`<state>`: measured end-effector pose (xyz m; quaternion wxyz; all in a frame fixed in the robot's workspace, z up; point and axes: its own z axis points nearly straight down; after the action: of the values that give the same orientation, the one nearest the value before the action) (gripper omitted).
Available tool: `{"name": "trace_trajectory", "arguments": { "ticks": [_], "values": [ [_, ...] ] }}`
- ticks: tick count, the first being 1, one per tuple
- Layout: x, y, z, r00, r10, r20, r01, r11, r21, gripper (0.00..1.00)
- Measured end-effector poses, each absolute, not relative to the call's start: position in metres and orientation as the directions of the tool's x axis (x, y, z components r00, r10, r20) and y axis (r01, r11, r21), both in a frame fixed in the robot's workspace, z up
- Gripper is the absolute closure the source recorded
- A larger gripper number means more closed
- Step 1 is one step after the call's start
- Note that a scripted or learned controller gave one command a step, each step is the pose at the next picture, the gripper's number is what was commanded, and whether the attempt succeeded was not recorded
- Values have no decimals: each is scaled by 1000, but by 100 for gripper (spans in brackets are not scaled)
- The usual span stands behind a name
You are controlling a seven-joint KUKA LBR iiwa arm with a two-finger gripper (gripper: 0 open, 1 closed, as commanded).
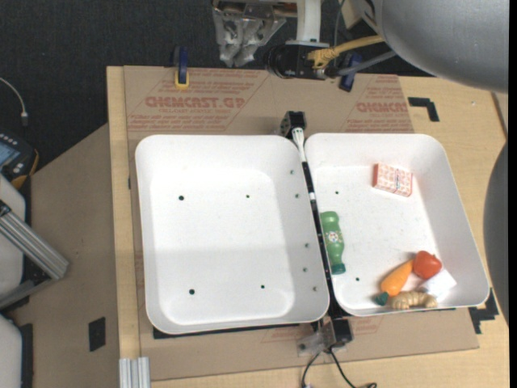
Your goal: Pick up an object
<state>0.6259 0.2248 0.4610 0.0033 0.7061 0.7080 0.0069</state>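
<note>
Gripper (242, 39) hanging beyond the far desk edge, fingers' state unclear. Best aimed at the lone pink patterned packet (393, 179), descending squarely over it.

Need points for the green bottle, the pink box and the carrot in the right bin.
green bottle (331, 239): camera view, middle of its body, by the divider.
pink box (393, 179): camera view, centre of its top face.
carrot (396, 280): camera view, middle of its orange part.
</note>
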Motion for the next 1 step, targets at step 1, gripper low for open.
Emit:
{"name": "trace_trajectory", "arguments": {
  "ticks": [1],
  "values": [
    [585,225,533,-3,1000,3,1000,3,7,100]
  ]
}}
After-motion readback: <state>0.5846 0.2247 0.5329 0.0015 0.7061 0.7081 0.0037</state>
